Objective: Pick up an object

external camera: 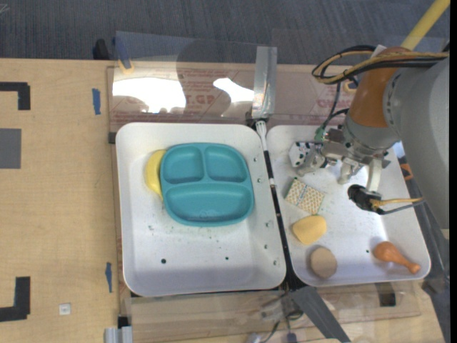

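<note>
Hovering end effector [344,164] over right bin [407,224], near patterned block [305,196]

We see a teal divided plate [207,184] in the left bin [136,263], overlapping a yellow item [152,171]; the gripper [341,164] hangs over the right bin [410,231], near a patterned block [305,196].

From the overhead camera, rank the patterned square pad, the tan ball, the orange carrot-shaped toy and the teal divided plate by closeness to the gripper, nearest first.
Measured from the gripper:
1. Patterned square pad, right bin, just below-left of the gripper.
2. Tan ball and orange carrot-shaped toy, right bin's near edge; too close to call.
3. Teal divided plate, left bin.
</note>
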Available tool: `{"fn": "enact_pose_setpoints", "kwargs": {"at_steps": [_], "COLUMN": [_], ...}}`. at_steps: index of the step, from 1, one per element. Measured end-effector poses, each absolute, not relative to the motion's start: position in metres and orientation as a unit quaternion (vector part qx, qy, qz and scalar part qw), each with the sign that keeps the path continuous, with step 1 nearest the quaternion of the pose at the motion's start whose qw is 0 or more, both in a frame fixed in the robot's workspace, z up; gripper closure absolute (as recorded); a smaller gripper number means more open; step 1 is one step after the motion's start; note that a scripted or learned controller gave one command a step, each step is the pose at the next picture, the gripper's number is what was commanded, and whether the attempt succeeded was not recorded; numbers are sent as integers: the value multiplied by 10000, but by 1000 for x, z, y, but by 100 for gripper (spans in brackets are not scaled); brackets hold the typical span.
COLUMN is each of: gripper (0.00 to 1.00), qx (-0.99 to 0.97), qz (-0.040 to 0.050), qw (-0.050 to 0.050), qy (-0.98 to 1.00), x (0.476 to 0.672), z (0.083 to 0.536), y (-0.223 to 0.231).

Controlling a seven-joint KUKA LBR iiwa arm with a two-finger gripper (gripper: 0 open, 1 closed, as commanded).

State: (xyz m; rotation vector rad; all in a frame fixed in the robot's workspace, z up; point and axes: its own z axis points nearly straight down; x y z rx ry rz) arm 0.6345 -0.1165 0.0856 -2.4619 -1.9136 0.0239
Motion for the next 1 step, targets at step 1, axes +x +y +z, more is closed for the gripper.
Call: {"fn": "enact_pose_setpoints", "kwargs": {"at_steps": [1], "gripper": [0], "qx": [-6825], "qz": [148], "qw": [146], "qy": [-7306], "x": [656], "z": [91], "y": [-119]}}
